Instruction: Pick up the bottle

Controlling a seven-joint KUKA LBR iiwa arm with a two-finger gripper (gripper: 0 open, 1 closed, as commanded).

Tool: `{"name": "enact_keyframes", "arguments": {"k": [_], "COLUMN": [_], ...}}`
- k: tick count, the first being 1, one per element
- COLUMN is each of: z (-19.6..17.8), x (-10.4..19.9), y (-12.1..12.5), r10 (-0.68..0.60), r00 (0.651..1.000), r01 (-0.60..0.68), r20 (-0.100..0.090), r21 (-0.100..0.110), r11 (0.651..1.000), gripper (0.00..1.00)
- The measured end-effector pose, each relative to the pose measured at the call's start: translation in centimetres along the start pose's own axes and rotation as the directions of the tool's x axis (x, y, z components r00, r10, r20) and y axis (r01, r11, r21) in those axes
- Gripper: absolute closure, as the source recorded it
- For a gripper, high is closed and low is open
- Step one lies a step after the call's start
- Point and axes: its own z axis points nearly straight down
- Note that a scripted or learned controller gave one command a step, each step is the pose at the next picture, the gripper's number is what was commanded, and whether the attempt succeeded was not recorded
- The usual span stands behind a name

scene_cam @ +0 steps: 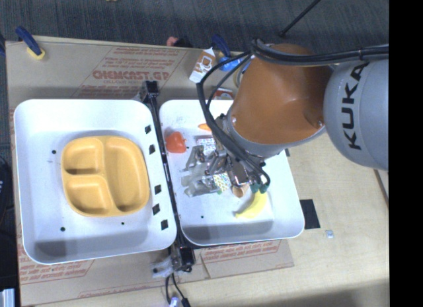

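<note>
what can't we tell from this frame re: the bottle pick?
Camera view:
- Two-finger gripper: finger state is lost in the clutter around it.
- Clear plastic bottle: a blurred translucent shape under the gripper; outline and contact are unclear.
- Orange-banded grey arm: covers the upper right of the right white bin.
- Yellow banana: partly overlapped by a small brown item.

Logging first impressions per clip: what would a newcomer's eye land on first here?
The bulky grey arm with its orange band looms over the right bin, its gripper down among a small clutter of items. Next comes the yellow divided tray sitting alone in the left bin, then the banana near the right bin's front.
</note>
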Motion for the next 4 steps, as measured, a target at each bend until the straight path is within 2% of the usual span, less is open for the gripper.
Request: {"name": "enact_keyframes", "arguments": {"k": [1, 2, 3, 4], "z": [8.5, 1.0, 5.4, 8.4], "x": [-1.3, -1.2, -2.3, -0.9], "y": [4.9, 4.6, 5.4, 6.0], "r10": [0.101, -0.325, -0.695, -0.787], "r00": [0.995, 0.946, 0.719, 0.617], "r01": [-0.101, 0.325, 0.695, 0.787], "r20": [-0.005, 0.001, -0.002, -0.002], "r21": [-0.001, 0.000, -0.004, -0.003], "r11": [0.995, 0.946, 0.719, 0.617], "gripper": [1.00, 1.00, 1.00, 1.00]}}
